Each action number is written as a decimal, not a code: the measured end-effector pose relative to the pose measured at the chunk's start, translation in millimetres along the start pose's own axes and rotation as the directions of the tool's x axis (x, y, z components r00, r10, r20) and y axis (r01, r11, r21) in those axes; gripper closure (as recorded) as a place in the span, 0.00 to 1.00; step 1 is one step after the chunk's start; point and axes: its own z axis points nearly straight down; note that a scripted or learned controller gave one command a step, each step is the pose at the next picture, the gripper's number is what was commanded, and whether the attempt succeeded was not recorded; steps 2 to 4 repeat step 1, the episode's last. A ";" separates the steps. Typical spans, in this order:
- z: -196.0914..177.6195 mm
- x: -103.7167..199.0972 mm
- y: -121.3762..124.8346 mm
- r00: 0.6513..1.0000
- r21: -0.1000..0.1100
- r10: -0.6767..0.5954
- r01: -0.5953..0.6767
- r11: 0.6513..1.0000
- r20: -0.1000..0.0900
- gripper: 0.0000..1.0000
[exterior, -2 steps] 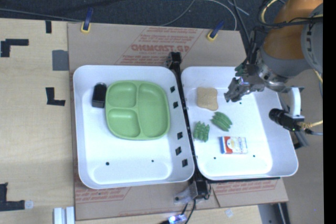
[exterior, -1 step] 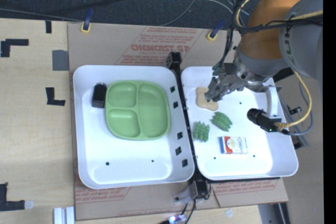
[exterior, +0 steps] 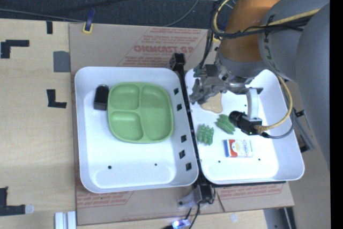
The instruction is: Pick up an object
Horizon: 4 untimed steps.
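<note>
The grey arm (exterior: 305, 29) is seen reaching in from the right, cut off by the frame's edge, so that its upper links cannot be followed. Its orange band (exterior: 249, 13) is bent over the far end of the right bin (exterior: 273, 161). The wrist is turned downward and the gripper (exterior: 199, 91) is lowered close to the wall shared with the left bin (exterior: 134, 169). Whether the gripper is released or clenched cannot be made out, as it is viewed from above as a dark cluster of metal. A tan piece (exterior: 213, 105) is found just beside the gripper, on the arm's side and slightly nearer the camera. It is partly covered by the wrist, and its shape is hard to tell. Farther toward the camera lie a leafy green piece (exterior: 205, 134) and a second green piece (exterior: 225, 125), and beyond them a red, white and blue packet (exterior: 237, 148). Across the wall from the gripper, a green divided plate (exterior: 141, 112) is set, with a black block (exterior: 101, 97) at its far side
</note>
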 end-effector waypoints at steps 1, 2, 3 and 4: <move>10.9 56.6 -5.7 1.000 0.000 0.000 0.000 1.000 0.000 1.00; 10.9 56.6 -5.7 1.000 0.000 0.000 0.000 1.000 0.000 1.00; 10.9 56.6 -5.7 1.000 0.000 0.000 0.000 1.000 0.000 1.00; 10.9 56.6 -5.7 1.000 0.000 0.000 0.000 1.000 0.000 1.00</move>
